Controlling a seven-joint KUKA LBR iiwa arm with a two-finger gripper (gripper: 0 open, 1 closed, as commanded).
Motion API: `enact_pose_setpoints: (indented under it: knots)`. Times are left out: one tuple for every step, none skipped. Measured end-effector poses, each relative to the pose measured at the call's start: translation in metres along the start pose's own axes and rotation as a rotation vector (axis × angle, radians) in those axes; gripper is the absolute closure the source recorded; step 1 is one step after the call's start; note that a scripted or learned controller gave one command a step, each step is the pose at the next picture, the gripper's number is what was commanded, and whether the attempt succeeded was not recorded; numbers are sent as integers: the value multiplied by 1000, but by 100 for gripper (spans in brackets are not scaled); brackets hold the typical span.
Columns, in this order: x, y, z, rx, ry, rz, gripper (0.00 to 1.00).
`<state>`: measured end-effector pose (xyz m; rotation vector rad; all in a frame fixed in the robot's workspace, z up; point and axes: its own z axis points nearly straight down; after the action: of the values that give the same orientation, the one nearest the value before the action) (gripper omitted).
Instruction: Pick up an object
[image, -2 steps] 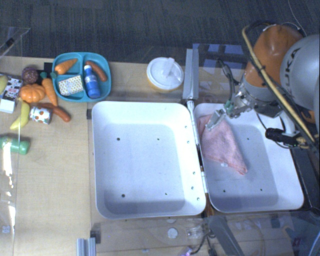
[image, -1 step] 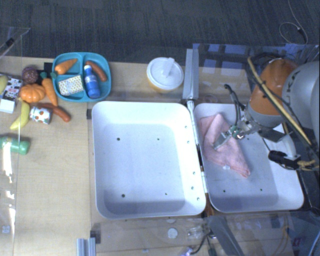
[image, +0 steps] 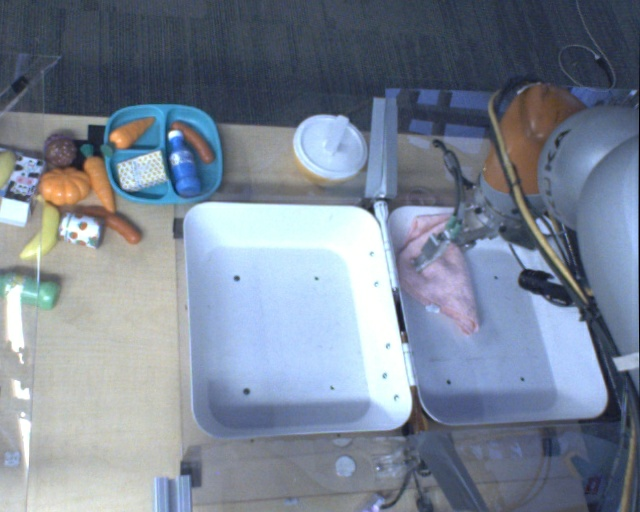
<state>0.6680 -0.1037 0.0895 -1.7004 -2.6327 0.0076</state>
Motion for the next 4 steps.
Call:
enact_pose_setpoints:
  knots:
    - [-2,-59,-3,-22,-16,-272,0]
    - [20,-32,-3,-22,-17,-332,0]
    - [1,-4,-2,2,5,-306,0]
    - [2,-49,-3,-21,-15,-318,0]
